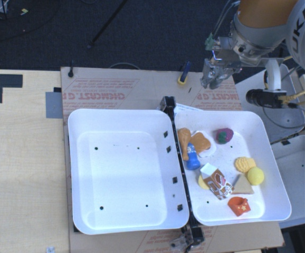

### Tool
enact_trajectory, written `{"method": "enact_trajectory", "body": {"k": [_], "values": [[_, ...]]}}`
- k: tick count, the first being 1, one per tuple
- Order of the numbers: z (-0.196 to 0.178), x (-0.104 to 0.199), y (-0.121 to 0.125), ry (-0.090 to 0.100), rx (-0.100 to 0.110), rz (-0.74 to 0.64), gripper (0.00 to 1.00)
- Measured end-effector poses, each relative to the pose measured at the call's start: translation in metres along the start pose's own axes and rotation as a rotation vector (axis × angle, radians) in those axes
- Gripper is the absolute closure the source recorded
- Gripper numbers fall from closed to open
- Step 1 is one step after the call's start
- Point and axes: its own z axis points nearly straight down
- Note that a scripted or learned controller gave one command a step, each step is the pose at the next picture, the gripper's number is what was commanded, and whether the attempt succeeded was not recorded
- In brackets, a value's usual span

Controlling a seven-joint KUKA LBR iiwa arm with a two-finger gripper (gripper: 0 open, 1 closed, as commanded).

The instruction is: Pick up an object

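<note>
My gripper hangs high above the far edge of the right bin, over the cardboard behind it, with nothing seen between its fingers. In the right bin lie a tan drumstick, an orange bun-like piece, a blue bottle, a purple and green ball, a yellow ridged piece, a yellow ball, a brown and white carton, a tan wedge and a red piece.
The left bin sits beside the right one, joined by a black clip strip. A blue and yellow tool lies on the cardboard behind the bins, left of my gripper.
</note>
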Motion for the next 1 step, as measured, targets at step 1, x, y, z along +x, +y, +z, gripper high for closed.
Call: {"method": "enact_trajectory", "body": {"k": [1], "values": [[0.1756, 0.0878, -0.0088, 0.003, 0.037, -0.005, 1.0]]}}
